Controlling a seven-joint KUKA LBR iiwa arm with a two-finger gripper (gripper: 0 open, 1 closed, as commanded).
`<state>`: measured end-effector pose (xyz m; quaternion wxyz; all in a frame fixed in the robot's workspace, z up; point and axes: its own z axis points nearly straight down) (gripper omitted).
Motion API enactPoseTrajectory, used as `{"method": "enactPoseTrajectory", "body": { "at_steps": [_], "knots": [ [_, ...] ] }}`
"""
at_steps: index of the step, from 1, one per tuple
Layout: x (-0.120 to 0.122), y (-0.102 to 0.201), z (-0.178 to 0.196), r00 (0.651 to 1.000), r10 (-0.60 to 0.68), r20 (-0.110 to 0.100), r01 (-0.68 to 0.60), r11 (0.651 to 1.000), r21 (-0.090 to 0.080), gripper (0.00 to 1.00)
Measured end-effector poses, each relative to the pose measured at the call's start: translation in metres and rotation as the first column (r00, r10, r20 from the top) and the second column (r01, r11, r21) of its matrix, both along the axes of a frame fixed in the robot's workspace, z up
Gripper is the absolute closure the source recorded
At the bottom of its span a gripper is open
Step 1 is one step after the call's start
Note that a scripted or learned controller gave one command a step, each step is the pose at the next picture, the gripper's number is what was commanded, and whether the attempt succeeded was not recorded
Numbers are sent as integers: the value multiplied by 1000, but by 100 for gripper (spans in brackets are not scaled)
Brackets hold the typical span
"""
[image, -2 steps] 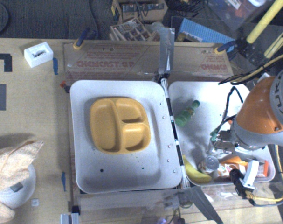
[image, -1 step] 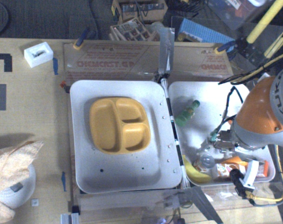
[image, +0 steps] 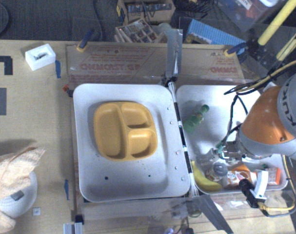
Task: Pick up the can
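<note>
The arm (image: 269,126), grey with its orange band, reaches in from three o'clock and bends down over the right bin (image: 213,99). Its jaws (image: 220,165) sit low at the six o'clock end of that bin, in a clutter of things. Whether they are open or closed cannot be told, as the wrist hides them.

Just beneath them lies what may be the can (image: 219,169), a small round silvery top, though the view is too crowded to be sure. A banana (image: 204,179) curves just beside it at seven o'clock, and an orange and white package (image: 252,175) lies at three o'clock. A green bottle (image: 195,118) lies toward twelve o'clock in the same bin, well apart from the jaws.

The left bin (image: 89,179) holds a yellow divided plate (image: 125,129) near its middle. A crumpled cloth (image: 13,172) rests on the desk (image: 35,111) at the far nine o'clock side.
</note>
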<state>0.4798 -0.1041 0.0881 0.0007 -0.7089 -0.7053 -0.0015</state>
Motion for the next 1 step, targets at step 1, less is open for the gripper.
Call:
{"method": "enactPoseTrajectory", "body": {
  "at_steps": [1],
  "knots": [
    [0,-1,10,1000,-3,2,3,1000,-1,100]
  ]
}}
